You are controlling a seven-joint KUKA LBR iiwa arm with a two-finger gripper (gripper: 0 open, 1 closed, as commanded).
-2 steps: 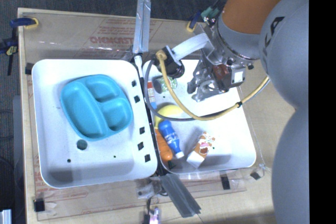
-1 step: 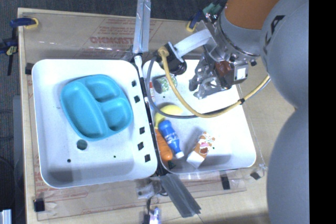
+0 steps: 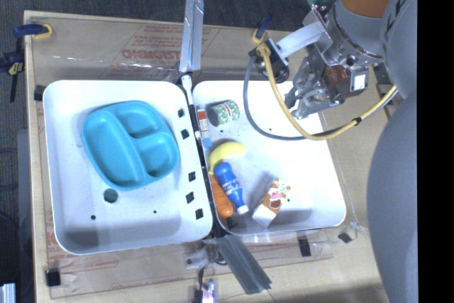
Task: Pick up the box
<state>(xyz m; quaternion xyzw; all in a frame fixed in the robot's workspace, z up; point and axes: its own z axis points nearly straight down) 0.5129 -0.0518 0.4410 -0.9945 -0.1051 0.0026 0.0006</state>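
Camera view: fingers (image 3: 306, 104) over right bin's (image 3: 333, 177) upper edge, spread impossible to tell. Box (image 3: 272, 201) well below fingers, lying apart near bin's lower wall, beside blue bottle (image 3: 231, 187).

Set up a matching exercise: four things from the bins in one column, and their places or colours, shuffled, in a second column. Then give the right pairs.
Things:
1. divided plate
2. box
3. bottle
4. can

Places and colours:
A. blue body, white cap, lying along the right bin's left side
B. near the right bin's front wall, beside the bottle
C. light blue, alone in the left bin
D. on its side at the right bin's back left corner

Pairs: 1-C, 2-B, 3-A, 4-D
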